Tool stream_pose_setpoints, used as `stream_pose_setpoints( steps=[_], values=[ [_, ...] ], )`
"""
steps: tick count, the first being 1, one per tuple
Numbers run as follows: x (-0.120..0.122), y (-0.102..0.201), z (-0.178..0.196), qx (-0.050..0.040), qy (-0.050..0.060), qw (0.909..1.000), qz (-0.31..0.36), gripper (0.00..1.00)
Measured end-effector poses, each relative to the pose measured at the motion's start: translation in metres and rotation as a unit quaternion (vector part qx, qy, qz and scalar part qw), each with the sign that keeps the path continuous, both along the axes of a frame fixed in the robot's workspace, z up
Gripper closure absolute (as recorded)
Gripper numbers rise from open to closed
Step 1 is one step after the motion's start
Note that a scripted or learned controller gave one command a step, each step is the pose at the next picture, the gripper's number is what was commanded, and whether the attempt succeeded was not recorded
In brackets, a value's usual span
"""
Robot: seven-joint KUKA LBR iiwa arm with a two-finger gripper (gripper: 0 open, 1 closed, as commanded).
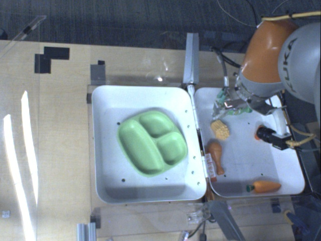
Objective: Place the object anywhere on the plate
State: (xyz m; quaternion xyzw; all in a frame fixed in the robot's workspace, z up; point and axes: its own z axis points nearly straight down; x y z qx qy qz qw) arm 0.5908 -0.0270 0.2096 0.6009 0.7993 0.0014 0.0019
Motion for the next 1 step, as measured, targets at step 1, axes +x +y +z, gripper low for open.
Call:
stream_pose_setpoints(
  steps=[1],
  values=[
    [0.0077, 0.0478, 0.0247, 0.0000, -0.002, 0.9999, 0.014, 1.00]
  ],
)
